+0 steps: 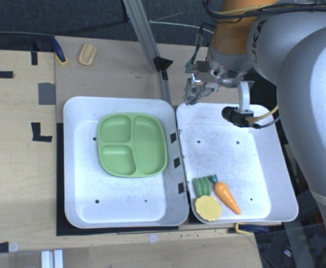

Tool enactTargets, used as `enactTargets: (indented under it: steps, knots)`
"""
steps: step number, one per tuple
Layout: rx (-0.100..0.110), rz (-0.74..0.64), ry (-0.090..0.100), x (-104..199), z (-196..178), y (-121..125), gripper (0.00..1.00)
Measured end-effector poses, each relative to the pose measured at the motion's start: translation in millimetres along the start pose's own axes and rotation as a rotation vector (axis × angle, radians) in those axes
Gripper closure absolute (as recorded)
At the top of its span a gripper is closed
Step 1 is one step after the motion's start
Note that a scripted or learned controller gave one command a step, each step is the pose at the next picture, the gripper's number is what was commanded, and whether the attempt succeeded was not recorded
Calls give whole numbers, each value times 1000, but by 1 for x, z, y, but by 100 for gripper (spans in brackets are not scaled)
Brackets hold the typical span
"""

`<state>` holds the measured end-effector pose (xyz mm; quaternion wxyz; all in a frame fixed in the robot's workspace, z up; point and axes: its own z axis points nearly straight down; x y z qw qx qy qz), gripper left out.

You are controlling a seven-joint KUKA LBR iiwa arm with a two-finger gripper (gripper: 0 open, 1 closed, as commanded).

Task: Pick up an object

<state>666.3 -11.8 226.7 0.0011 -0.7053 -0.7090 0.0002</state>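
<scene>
carrot first, across its middle

your easiest pick, the toy carrot (227,197), lies well below the fingers (193,94), by the right bin's (263,161) near rim: light, stiff, likely slick plastic. whether the fingers are spread, you cannot tell.

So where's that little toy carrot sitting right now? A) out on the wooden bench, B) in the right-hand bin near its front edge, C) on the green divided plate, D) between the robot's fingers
B: the carrot lies on the floor of the right bin, near its front edge, beside a yellow round piece, away from the green plate and the gripper.
</scene>
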Motion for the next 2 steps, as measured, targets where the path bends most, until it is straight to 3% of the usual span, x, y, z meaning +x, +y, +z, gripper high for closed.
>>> enactTargets:
  steps: [2]
  knots:
    - [1,-2,1,113,11,-28,100]
